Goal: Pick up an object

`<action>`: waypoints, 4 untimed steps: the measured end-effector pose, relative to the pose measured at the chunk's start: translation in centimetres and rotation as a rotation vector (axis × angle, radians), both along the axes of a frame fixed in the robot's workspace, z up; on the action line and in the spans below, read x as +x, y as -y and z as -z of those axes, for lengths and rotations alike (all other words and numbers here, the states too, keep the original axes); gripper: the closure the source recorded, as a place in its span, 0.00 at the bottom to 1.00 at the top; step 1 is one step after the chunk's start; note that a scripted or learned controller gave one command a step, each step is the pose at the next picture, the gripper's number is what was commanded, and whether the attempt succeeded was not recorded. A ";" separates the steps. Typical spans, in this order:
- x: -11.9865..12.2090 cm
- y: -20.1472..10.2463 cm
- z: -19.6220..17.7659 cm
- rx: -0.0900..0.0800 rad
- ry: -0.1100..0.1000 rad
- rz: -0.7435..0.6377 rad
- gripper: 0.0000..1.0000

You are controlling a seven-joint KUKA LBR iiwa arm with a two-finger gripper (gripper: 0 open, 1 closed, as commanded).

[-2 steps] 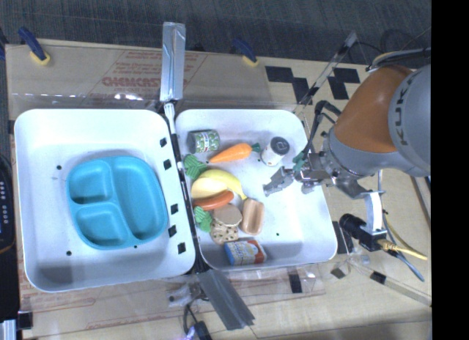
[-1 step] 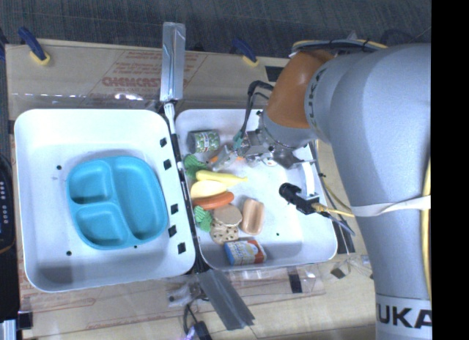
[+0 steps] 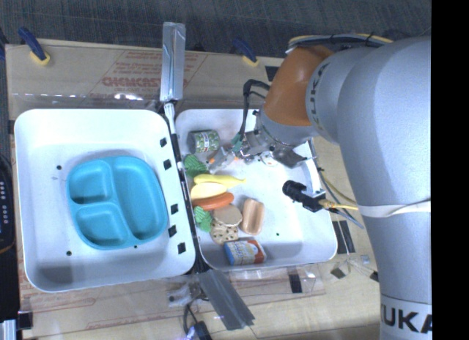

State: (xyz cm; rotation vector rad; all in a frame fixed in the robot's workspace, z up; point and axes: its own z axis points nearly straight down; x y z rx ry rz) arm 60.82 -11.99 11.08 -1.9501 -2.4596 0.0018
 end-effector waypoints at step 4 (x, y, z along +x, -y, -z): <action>2.9 -8.0 -8.5 -0.001 0.010 -0.158 1.00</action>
